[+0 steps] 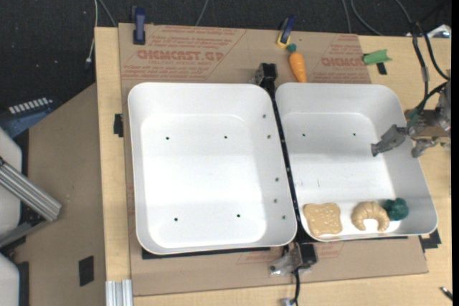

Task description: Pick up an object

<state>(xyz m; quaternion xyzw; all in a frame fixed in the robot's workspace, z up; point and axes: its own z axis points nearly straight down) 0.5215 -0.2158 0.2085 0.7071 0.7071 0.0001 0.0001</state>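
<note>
Reaching in from the right edge of the frame, the gripper [393,139] hangs over the upper right part of the right bin [337,100], its grey fingers slanting down toward the left; whether they are spread or pressed together cannot be told from this angle, and nothing shows between them. The objects to pick lie well below it in the picture, lined up along the right bin's lower rim: a tan, waffle-like flat piece [322,218] at the left, a pale croissant-shaped piece [370,216] just beside it to the right, and a small dark green object [395,209] touching or nearly touching the croissant at its right end. All three sit well apart from the fingers, toward the lower right of the frame. The left bin [143,154] lies alongside, its right edge meeting the right bin's left edge at mid-frame. Outside the bins, an orange carrot-like piece [297,65] rests on the cardboard bench top [179,50] just above the right bin's upper left corner.
</note>
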